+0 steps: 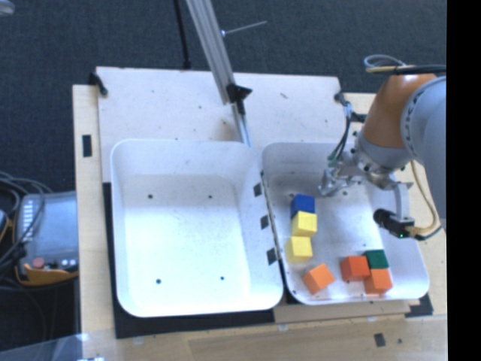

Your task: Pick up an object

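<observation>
**A:** Where's the gripper (331,184) relative to the blue block (303,203)?

**B:** Just up and to the right of it, over the right bin (409,295). Whether it is clenched or released, I cannot tell; nothing shows in its grasp.

**A:** And the blocks, counted?

**B:** Seven, all in the right bin. One blue. Two yellow: a yellow block (305,222) touching the blue one from below, and a second yellow block (300,247) just under that. Three orange: an orange block (319,277) lower still and tilted, then an orange pair (366,273) off to the right of the column, with a green block (376,259) touching them. The left bin (120,224) sits well apart from the blue block.

**A:** How would they handle?

**B:** My guess: small, stiff, light cubes, not fragile, with flat sides that might be a bit slick. I'd squeeze two opposite faces. The blue one is nearest, but the yellow crowds one face, so take it by the sides that stay clear.
</observation>
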{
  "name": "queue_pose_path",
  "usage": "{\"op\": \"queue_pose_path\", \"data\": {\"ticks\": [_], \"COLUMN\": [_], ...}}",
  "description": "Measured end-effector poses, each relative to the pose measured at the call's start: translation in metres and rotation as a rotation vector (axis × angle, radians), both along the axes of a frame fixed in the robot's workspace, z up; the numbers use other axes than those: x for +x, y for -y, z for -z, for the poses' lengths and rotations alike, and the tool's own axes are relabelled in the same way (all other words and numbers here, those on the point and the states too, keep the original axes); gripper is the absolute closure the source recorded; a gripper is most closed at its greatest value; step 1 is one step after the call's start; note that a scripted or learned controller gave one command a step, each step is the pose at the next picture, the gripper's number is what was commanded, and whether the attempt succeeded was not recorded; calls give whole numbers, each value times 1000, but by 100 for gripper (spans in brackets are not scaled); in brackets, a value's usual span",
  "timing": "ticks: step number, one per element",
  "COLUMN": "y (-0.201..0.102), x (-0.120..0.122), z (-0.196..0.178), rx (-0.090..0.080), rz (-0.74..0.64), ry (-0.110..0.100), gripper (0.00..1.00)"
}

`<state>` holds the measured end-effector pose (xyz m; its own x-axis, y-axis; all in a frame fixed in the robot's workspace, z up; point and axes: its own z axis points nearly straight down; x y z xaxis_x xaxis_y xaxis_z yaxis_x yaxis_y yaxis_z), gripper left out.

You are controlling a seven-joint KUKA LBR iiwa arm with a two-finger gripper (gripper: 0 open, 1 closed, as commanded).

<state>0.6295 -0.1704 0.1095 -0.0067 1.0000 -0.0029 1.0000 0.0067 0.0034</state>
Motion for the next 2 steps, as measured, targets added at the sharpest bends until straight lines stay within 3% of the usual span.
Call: {"op": "queue_pose_path", "data": {"ticks": [2], "y": [10], "x": [8], "z": [-100], "rx": [1], "rz": [-4], "ry": [3], "gripper": [100]}}
